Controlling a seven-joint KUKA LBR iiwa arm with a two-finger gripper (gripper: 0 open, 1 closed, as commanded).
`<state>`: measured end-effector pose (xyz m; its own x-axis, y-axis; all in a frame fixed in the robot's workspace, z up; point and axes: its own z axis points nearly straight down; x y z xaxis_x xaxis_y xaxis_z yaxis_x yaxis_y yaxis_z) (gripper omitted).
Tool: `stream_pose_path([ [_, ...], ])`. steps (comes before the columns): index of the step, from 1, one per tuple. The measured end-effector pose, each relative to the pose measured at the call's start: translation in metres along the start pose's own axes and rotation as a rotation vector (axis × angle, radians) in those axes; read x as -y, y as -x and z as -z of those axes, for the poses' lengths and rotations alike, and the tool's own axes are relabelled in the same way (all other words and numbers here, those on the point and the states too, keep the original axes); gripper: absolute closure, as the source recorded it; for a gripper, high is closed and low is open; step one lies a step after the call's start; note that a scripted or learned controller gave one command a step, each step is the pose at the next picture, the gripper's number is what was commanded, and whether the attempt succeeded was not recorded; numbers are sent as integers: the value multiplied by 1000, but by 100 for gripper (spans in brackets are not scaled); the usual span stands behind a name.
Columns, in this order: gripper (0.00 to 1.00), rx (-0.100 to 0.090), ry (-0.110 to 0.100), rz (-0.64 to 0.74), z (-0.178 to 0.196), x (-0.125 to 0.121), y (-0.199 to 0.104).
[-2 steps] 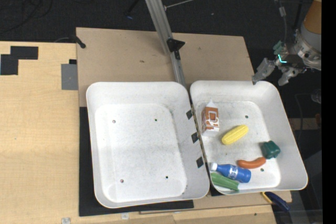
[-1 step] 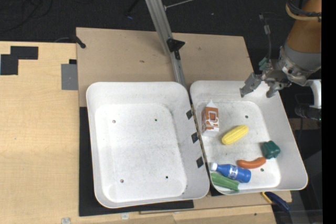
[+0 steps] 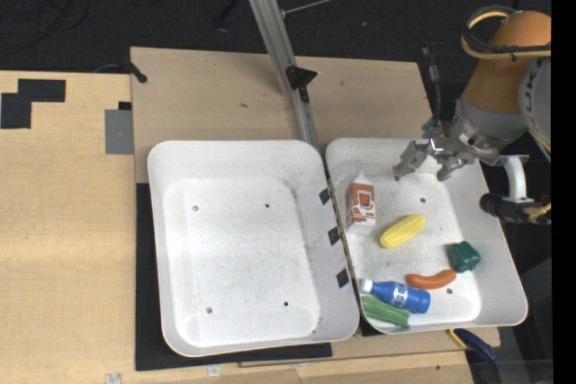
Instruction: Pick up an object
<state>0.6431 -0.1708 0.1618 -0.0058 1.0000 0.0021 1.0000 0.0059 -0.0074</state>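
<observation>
Fingers (image 3: 409, 160) of the gripper (image 3: 427, 164) spread wide, holding nothing, at upper right. Right bin (image 3: 504, 288) has one carton (image 3: 360, 204), corn (image 3: 401, 230), bottle (image 3: 400, 295), sausage (image 3: 430, 280), green block (image 3: 465, 256).

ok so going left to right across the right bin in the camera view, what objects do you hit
white and orange carton → yellow corn → orange carrot-like piece → dark green block. The blue bottle and the green piece under it overlap the carton-to-corn span, so I leave them out. The end effector hovers over the bin's far end.
</observation>
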Motion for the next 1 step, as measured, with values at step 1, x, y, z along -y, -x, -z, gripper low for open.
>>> stream_pose_path([
  [1, 0, 0, -1, -6, -63, 3, 4],
])
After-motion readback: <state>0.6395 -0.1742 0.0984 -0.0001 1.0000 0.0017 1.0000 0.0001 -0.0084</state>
